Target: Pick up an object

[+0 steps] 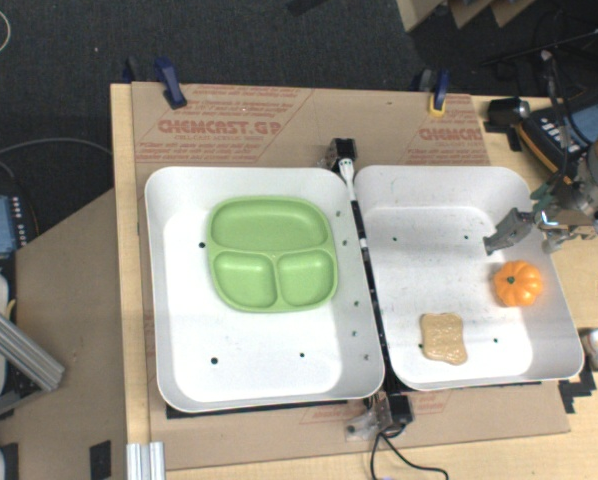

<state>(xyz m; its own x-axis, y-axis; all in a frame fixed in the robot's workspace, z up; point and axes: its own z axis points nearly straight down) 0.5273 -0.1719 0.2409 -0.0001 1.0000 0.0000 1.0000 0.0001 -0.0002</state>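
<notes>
A small orange pumpkin (519,284) is sitting near the right wall of the right bin (429,193), with a tan cookie-like piece (444,338) lying nearer the front. The gripper (514,230) is hovering just above the pumpkin, holding nothing; its opening cannot be told. A green divided plate (272,252) is resting in the left bin (179,298).

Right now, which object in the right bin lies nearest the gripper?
The orange pumpkin, just below the gripper; the tan cookie lies farther, toward the bin's front.
</notes>
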